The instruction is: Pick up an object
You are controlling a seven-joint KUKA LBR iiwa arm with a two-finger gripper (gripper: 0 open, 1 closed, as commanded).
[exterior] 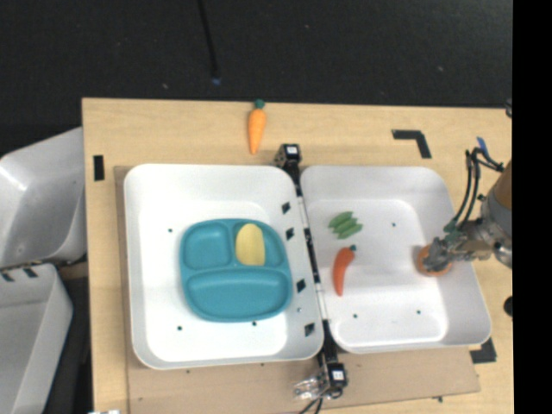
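My gripper [435, 258] is low over the right bin [405, 330], close to its right wall. A small orange-brown thing [431, 265] shows right at the gripper's tip, but the view is too blurred to tell whether it is held. A red chili pepper [343, 270] lies in the left part of the same bin, with a green pod [346, 224] just above it. Both lie well left of the gripper.
The left bin [155, 335] holds a blue divided plate [216, 296] with a yellow piece [250, 244] in its upper right section. A toy carrot [256, 128] lies on the wooden bench behind the bins. Cables hang beside the arm at the right.
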